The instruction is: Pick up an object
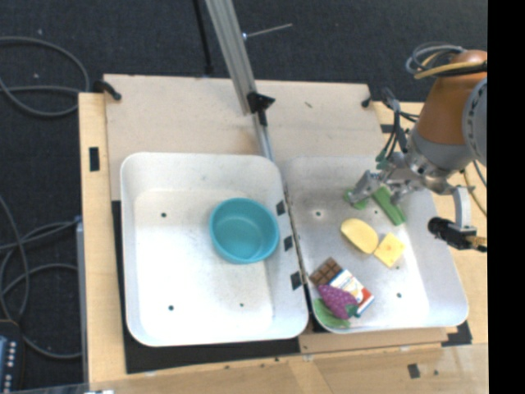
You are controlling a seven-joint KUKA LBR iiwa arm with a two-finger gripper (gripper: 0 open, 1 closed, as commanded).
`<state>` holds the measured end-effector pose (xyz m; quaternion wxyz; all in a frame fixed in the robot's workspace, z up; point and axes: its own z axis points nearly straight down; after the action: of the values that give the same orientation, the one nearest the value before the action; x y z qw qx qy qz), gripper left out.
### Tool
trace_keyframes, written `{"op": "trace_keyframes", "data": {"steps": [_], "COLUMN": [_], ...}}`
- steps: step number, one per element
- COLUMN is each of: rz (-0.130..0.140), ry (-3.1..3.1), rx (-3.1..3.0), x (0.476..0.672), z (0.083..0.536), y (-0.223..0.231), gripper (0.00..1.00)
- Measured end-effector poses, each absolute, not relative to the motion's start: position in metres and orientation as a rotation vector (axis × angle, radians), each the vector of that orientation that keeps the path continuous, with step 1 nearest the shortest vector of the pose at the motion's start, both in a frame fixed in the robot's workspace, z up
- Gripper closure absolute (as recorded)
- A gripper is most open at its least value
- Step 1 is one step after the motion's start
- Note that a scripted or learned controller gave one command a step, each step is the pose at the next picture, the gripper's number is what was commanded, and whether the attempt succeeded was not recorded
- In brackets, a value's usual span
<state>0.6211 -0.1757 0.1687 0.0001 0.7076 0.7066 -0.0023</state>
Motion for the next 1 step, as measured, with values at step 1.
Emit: {"op": "trace_keyframes", "data": {"steps": [1], "rz": [-0.009], "ry": [2.222], "rx": [2.225], "x": [0.6150], "z": [0.1066], "y": [-0.1747], "gripper": [0.00]}}
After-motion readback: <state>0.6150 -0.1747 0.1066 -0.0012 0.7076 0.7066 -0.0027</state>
